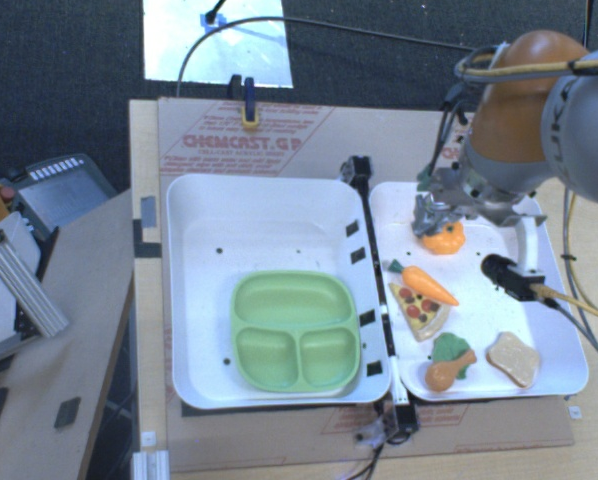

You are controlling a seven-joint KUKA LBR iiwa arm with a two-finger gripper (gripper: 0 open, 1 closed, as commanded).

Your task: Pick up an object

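The grey arm (539,98) with its shiny orange band reaches in from the right and bends down over the right bin (479,313). The metal claw (432,216) sits low at the back of that bin, right on top of a small orange toy (445,240). The toy is round and lumpy, and it may be a little pumpkin. The claw covers its top, so I cannot tell how wide the claw is open or whether it has hold of the toy.

Both bins are smooth white plastic with low walls and round corners. They stand side by side on a flat sheet of brown cardboard (239,133) with red letters.

Near the orange toy, toward the front, lies a long pointy carrot (427,284) with a green tip. Just beside it is a flat slice of pizza (420,313), shaped like a triangle with red spots. Nearer the front edge lie a brown chicken leg (447,360) with a green leafy bit, and a pale slice of bread (512,359). These toys lie apart from the claw.

The left bin (269,218) holds a light green plate (294,328). It is smooth with round corners and has three hollow parts.
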